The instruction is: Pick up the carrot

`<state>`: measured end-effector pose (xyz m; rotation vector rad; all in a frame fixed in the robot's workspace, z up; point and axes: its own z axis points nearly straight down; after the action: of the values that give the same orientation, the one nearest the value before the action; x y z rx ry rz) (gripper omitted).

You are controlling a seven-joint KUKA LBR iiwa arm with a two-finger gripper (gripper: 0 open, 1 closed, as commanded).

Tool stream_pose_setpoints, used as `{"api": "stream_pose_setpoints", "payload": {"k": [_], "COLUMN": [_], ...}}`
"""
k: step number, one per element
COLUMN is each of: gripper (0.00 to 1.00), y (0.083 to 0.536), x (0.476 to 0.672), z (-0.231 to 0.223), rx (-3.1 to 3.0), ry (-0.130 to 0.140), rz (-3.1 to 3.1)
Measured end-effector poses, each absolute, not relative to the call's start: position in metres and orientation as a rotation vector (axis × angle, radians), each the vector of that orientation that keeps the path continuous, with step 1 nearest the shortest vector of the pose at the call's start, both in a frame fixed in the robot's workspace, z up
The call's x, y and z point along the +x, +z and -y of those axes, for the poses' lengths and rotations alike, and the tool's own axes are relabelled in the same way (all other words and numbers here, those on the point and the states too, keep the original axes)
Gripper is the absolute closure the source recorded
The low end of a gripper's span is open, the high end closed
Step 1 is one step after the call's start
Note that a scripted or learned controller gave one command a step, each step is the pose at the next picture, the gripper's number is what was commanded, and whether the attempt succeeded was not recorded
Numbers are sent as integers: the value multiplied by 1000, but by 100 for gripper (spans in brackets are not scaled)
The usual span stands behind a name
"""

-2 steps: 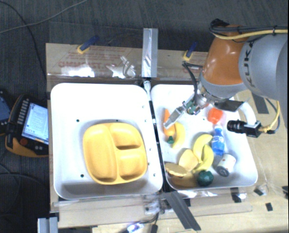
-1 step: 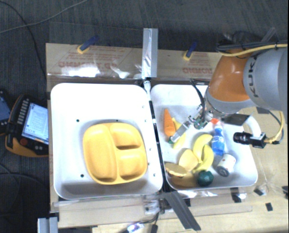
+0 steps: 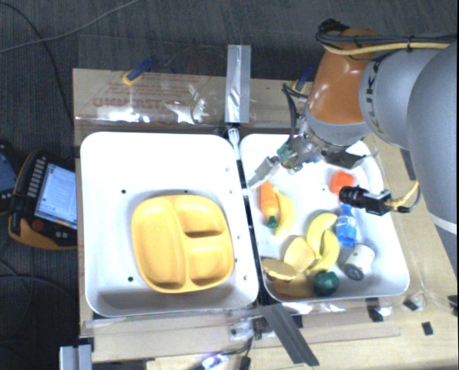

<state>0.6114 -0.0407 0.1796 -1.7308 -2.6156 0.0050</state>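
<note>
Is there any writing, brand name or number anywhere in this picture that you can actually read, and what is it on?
No text here can be read with certainty.
Clear plastic bag behind the bins: reddish printing, too blurred to read.
Handheld controller at the far left: lit screen, contents too small to read.
Grey arm: dark lettering on its edge, cut off and unreadable.
Small bottle in the right bin: blue label, too small to read.

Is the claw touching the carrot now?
Cannot tell. In the camera view the claw is just above the carrot's top end, and no clear gap or contact is visible.
</note>
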Motion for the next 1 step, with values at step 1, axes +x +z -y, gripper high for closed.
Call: {"api": "stream_pose_setpoints", "payload": {"k": [1], "gripper": [0], "y": [179], "x": [596], "z": [55], "rx": [-1948], "ry": [8], "rz": [2459]}}
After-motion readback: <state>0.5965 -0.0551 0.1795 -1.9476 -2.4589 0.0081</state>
